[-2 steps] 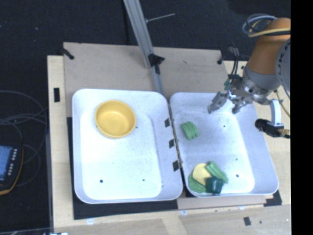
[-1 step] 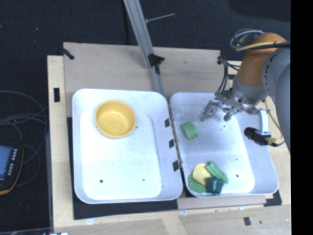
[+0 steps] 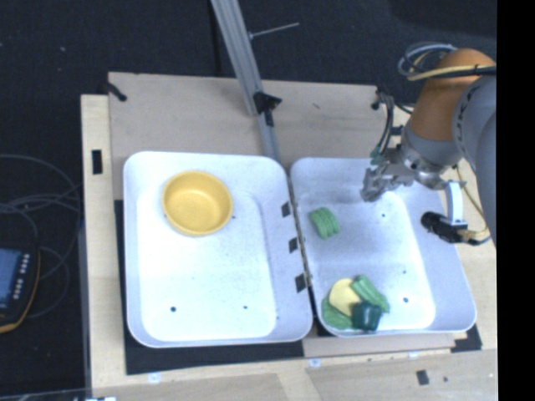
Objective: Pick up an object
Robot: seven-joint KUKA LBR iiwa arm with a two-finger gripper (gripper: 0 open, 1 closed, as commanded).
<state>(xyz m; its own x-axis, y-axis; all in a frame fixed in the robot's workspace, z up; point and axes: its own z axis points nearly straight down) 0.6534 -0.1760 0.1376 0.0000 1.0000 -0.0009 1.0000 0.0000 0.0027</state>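
Note:
The right bin (image 3: 418, 249) holds a small ribbed green piece (image 3: 323, 221) near its left wall. At its near edge lies a cluster: a yellow piece (image 3: 341, 293), a light green piece (image 3: 369, 291) and a dark green block (image 3: 364, 315). The gripper (image 3: 374, 185) hangs over the far part of the right bin, well to the right of the ribbed green piece and apart from it. Nothing shows between its fingers. A yellow bowl (image 3: 197, 202) sits upright in the far left part of the left bin (image 3: 209, 307).
A slanted metal post (image 3: 242, 57) rises from the bench behind the bins and ends near the divider between them. The grey arm with its orange band (image 3: 439, 107) comes in from the right above the right bin's far corner.

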